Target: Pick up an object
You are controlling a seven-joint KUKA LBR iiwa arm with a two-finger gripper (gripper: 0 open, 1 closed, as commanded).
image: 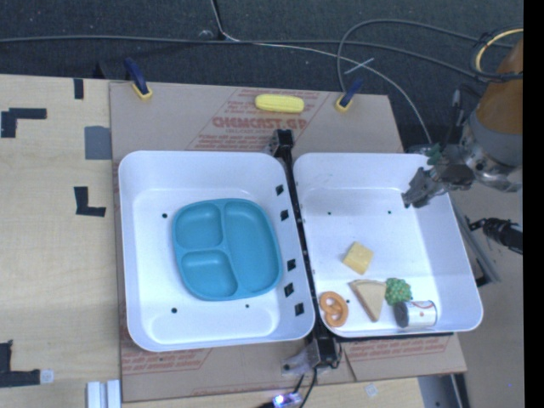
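The right bin (340,177) holds a yellow cheese cube (359,257), a toast slice (369,297), a pretzel (333,308), a green broccoli piece (397,291) and a small white can (416,314), all near its front. My gripper (419,190) hangs over the bin's far right rim, well apart from these items. Nothing shows between its dark fingers.
The left bin (140,185) contains a blue divided plate (226,248). A yellow banana-like object (279,103) lies on the cardboard behind the bins. Blue-and-yellow clamps (137,78) hold the board's back corners. Cables run across the dark floor above.
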